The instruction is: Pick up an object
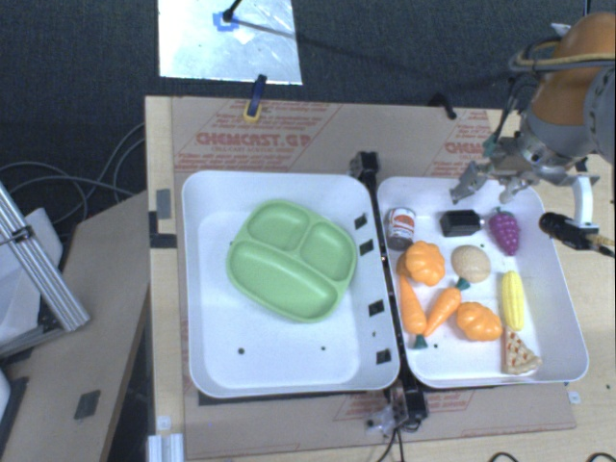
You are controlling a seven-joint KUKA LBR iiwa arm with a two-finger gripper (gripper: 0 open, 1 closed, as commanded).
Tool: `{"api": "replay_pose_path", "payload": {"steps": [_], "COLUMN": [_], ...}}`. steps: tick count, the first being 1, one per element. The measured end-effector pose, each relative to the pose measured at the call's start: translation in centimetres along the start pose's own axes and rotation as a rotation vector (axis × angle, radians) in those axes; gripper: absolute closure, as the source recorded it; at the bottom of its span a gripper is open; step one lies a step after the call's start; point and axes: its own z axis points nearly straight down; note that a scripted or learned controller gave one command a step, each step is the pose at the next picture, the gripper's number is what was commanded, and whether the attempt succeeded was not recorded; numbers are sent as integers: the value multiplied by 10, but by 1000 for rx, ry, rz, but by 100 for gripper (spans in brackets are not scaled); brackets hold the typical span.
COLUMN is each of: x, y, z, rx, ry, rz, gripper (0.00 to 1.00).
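The right bin (568, 345) holds several toy foods: a red and white can (400, 227), a black block (460, 222), purple grapes (504, 231), an orange pepper (423, 262), a beige potato (470, 263), a corn cob (513, 299), two carrots (443, 306), an orange fruit (478, 321) and a pizza slice (520, 354). My gripper (486, 189) hangs over the bin's far edge, just behind the black block and the grapes. It is open, and nothing sits between its fingers.
The left bin (221, 354) holds a green divided plate (292, 258). A black divider (380, 258) runs between the bins. The arm (573, 75) comes in from the upper right. A shiny sheet (229, 27) lies beyond the bench.
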Motion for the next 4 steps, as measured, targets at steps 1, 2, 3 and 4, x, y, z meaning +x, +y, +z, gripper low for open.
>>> {"api": "replay_pose_path", "payload": {"steps": [1,2,3,4], "x": [1,-4,3,2], "y": [2,12,21,22], "z": [-9,38,89,94], "rx": [-13,-12,-11,-9], "ry": [-2,-2,-2,-3], "rz": [-2,-5,-5,-4], "gripper": [0,0,0,0]}}
